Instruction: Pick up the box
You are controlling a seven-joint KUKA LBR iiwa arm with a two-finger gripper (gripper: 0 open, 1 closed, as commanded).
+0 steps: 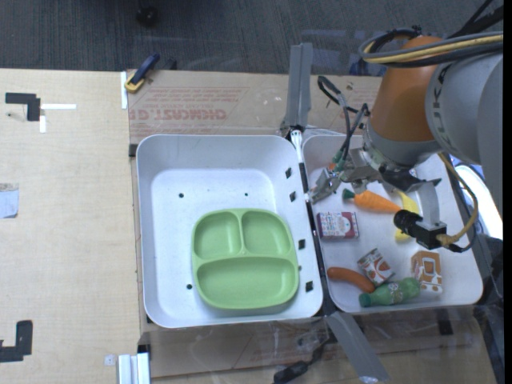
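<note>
A small dark-red box [337, 225] with a pale label lies flat in the right bin [472, 282], near its left wall. My gripper [323, 187] hangs just above and behind the box, close to the divider between the bins, with nothing seen in it. The grey arm with its orange band [404, 102] reaches in from the right over the back of this bin. An orange-and-white carton [428, 270] lies at the bin's front right.
In the right bin lie a carrot [377, 202], a yellow piece [407, 217], a small red-and-white pack [374, 263], a sausage [350, 276] and a green bottle [390, 293]. The left bin [160, 214] holds a green divided plate [244, 258]. Cables loop around the wrist.
</note>
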